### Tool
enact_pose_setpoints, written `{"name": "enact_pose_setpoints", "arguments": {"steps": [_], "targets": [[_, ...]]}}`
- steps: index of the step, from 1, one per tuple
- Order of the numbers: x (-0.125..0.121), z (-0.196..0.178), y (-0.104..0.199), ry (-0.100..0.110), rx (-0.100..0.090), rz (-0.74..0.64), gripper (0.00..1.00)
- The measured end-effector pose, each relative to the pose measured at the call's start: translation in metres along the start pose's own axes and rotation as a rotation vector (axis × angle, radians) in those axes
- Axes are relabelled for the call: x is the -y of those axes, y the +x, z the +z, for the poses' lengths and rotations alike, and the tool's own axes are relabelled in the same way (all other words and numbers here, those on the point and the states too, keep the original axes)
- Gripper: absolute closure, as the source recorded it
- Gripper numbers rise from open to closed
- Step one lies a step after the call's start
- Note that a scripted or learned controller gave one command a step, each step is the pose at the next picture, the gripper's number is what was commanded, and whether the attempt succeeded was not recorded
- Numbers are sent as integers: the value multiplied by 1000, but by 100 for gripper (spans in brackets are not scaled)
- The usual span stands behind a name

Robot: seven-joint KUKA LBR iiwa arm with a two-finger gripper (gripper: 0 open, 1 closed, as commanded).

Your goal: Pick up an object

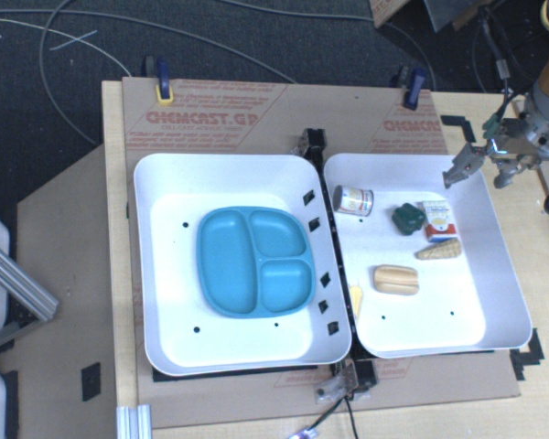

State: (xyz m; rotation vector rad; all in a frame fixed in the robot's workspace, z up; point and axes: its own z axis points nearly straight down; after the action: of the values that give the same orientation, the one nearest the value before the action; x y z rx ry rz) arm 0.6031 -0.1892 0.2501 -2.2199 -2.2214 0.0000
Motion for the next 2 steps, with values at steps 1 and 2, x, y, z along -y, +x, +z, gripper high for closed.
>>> {"name": "enact_pose_setpoints", "arguments": {"steps": [1,2], "targets": [[-6,44,4,3,-1,-1,0],[-2,86,5,4,-1,0,0]]}}
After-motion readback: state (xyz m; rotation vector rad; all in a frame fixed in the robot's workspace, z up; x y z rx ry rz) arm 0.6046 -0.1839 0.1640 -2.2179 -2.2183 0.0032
